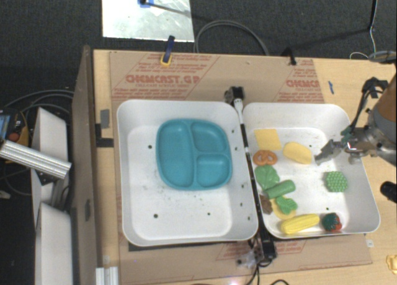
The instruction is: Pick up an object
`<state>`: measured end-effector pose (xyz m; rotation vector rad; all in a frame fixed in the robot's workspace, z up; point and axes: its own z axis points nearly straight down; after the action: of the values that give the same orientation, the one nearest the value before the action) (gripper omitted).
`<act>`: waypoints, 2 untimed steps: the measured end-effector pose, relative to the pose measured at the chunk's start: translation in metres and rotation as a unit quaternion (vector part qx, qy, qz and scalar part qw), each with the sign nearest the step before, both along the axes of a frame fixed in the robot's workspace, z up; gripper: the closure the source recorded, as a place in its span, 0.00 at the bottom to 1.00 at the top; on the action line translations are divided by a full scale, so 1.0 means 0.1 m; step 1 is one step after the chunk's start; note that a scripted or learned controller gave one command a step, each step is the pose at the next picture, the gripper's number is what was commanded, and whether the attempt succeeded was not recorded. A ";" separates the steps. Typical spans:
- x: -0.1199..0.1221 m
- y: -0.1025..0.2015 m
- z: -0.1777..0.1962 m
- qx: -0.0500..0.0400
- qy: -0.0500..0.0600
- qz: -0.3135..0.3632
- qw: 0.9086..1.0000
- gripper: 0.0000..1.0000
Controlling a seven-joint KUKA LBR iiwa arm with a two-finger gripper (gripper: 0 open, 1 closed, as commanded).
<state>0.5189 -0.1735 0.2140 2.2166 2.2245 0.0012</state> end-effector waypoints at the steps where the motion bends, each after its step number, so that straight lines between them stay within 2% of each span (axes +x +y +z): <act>1: 0.67 -0.09 -0.48 -0.001 -0.001 0.002 1.000 0.00; 2: 0.72 0.27 -0.83 0.000 0.000 0.002 1.000 0.00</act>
<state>0.5908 -0.1464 0.1310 2.2131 2.2296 0.0011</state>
